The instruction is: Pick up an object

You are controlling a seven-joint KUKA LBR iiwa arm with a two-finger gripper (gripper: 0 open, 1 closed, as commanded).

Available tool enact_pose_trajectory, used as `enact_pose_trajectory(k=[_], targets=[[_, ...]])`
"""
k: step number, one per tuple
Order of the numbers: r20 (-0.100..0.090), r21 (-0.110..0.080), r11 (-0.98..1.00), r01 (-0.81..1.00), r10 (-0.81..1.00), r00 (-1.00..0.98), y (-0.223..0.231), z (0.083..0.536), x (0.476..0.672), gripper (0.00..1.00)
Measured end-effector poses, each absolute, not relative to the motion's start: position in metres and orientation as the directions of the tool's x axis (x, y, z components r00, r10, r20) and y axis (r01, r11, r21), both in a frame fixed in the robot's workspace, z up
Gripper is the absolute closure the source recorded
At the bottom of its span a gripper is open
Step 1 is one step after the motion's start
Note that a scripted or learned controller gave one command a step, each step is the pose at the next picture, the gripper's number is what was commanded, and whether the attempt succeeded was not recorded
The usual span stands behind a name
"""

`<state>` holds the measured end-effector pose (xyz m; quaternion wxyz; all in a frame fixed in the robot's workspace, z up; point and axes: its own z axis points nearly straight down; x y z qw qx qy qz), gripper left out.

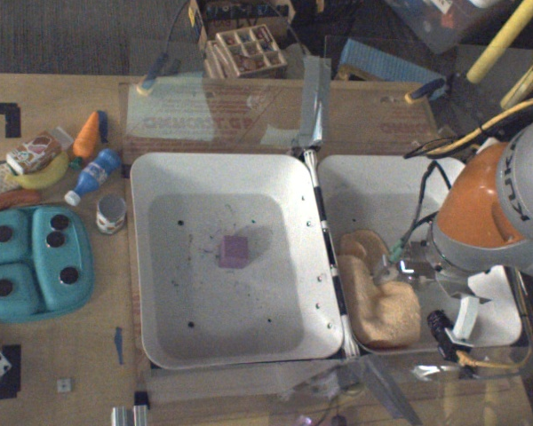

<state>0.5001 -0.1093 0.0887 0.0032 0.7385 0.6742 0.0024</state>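
Camera view, looking down at a slant on two white bins side by side. In the left bin [160,193], near its middle, lies a small purple block [234,251], flat on the floor, well apart from every wall and well apart from the arm. In the right bin [373,185], against the left wall and toward the near end, lies a tan spongy lump [377,304], long and soft-looking, the only thing to be made out there.

Reaching in from the right, over the right bin: the arm [480,211], grey with its orange band. Low at its end, the gripper [396,269], right over the far-right part of the tan lump, touching it or just above it; cannot tell which. Cannot tell either how far open the gripper is, being blurred and partly hidden by its own body and cables. Nothing clearly held.

As a judgement of progress: approach done, a target seemingly chosen, namely the tan lump rather than the purple block. Not yet done: a sure grasp and the lift, since the lump rests flat on the bin floor. Left to do, then, closing on the lump and raising it clear. Likely to squash or slip, being soft and wide.
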Motion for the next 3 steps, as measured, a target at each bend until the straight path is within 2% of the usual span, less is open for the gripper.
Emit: enact_pose_trajectory(k=[1,2,3], targets=[[-0.002,0.014,-0.092,0.996,0.996,0.092,-0.110,0.100,0.502,1.00],[-0.004,0.004,0.164,0.986,0.987,-0.164,-0.163,0.138,0.534,1.00],[-0.002,0.002,-0.039,0.999,0.999,0.039,-0.090,0.199,0.578,1.00]])
